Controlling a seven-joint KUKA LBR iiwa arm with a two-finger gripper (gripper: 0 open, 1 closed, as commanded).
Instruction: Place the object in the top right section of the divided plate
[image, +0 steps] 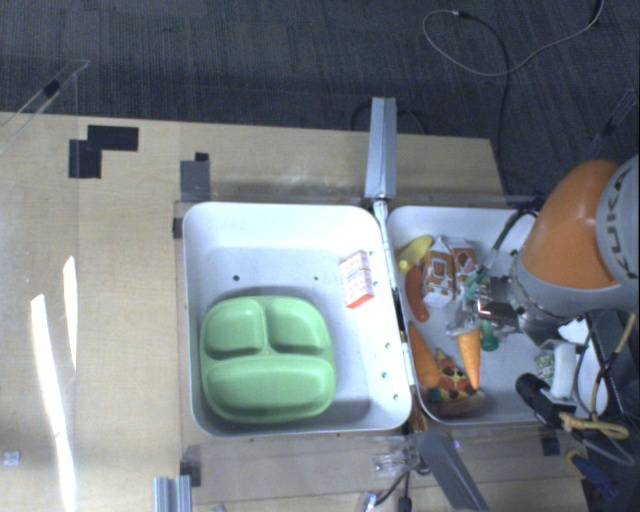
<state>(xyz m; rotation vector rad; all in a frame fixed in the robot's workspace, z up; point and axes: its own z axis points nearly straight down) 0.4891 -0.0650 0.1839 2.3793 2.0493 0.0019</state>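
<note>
Over the right bin (455, 215), the gripper (487, 305) sits low among crowded toy food, above an ice-cream cone (469, 356); I cannot tell whether it grips anything. Across the divider, the green divided plate (268, 355) lies in the left bin (290, 235), its top right section bare, near a small carton (356, 279), with free floor around it.

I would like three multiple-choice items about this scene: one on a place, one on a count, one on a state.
1. Where does the small red-and-white box lie?
A. in the left bin, beside the plate
B. on the plate
C. in the right bin

2. How many sections has the green divided plate?
A. two
B. three
C. four

3. What is in the plate's top right section?
A. the box
B. a carrot
C. nothing yet

Key: 1 A, it rests on the left bin floor near the right wall; 2 B, two small, one large; 3 C, bare green shows.
</note>
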